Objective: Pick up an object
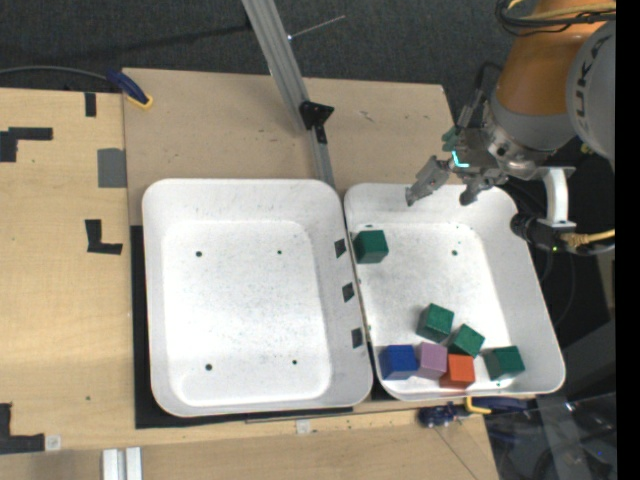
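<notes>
Tool (442, 190) fingers spread, holding nothing, over right bin (520, 268) with four green cubes (371, 245), one blue, purple, orange.

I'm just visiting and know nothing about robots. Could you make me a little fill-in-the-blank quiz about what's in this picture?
1. All the blocks lie in the ___ bin.
2. The lone block apart from the cluster is coloured ___.
3. The gripper hangs over the far edge of the right bin with its fingers ___.
4. In the cluster, the purple block sits between the orange block and the ___ block.

Missing words: right; green; open; blue
</notes>
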`<state>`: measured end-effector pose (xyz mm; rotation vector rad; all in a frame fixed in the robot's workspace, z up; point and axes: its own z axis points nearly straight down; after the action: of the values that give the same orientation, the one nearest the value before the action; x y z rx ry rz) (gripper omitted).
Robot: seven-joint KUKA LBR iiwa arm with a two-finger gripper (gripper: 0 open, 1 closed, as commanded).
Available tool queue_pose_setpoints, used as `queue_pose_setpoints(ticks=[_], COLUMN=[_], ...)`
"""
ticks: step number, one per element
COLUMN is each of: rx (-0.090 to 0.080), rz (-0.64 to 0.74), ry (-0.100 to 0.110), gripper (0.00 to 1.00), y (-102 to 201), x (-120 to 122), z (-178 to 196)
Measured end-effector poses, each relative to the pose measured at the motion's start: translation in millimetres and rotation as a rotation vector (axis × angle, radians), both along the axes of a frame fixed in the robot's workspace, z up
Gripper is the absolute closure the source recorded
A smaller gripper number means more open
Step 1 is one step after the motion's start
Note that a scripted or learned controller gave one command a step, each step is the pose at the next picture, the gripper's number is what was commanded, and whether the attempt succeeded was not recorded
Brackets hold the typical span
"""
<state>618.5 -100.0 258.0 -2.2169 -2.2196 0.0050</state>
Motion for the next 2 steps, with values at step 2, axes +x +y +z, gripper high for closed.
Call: queue_pose_setpoints(ticks=[2], rx=[-0.002], rz=[0.0], ry=[0.0], gripper=[0.0], y=[-1], x=[-1], z=[-41])
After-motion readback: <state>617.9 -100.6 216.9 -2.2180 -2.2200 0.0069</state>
